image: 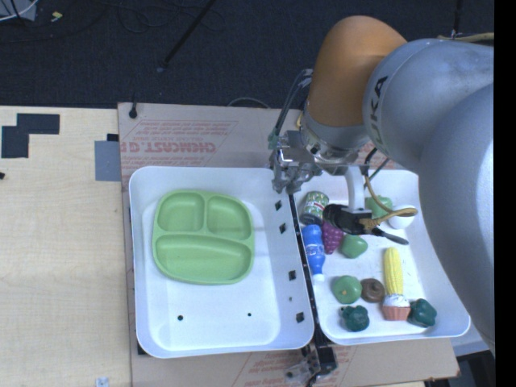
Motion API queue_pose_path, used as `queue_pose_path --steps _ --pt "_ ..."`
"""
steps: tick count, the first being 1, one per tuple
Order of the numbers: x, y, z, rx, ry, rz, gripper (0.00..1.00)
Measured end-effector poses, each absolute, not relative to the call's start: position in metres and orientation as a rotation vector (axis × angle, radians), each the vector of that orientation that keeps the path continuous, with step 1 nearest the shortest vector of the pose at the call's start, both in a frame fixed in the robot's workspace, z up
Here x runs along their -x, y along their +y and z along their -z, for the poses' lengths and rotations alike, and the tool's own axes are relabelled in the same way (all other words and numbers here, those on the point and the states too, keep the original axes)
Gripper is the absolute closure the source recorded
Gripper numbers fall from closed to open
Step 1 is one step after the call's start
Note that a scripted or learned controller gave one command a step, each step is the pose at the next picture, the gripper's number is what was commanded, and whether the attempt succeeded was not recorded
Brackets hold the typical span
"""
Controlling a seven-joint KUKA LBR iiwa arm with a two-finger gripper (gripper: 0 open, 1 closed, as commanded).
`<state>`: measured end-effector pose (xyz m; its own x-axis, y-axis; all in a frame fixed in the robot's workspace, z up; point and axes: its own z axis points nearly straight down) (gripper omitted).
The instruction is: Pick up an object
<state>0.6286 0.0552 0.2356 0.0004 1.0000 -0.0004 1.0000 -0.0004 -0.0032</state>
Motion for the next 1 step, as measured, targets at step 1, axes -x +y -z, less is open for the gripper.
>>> queue_pose_path --steps 1 --pt "-0.629 0.0591 -0.2361 2.22 -2.221 -0.003 1.0"
